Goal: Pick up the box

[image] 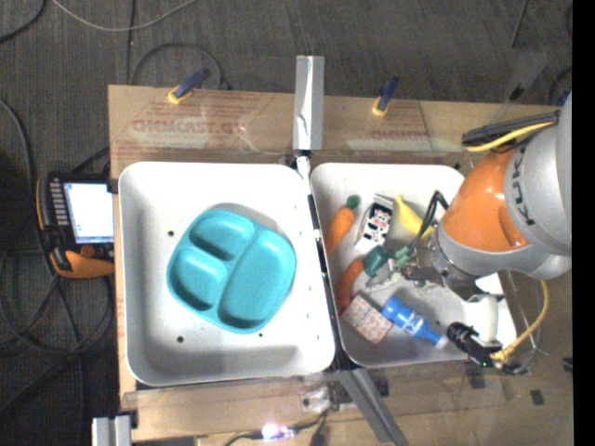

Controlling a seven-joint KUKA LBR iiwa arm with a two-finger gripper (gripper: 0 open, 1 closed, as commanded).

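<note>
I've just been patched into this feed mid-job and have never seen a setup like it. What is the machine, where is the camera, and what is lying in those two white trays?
You are looking down at a slant from one fixed camera above a bench. The grey machine with the orange band coming in from the right is a robot arm; its end effector, the part that grasps, is low over the right bin.

Two shallow white bins sit side by side. The left bin holds a teal divided tray. The right bin holds a jumble: a carrot-like orange item, a small box with dark print, something yellow, a blue tube and a flat printed packet.

I cannot tell from this angle whether anything is held, since the wrist blocks the view.
</note>
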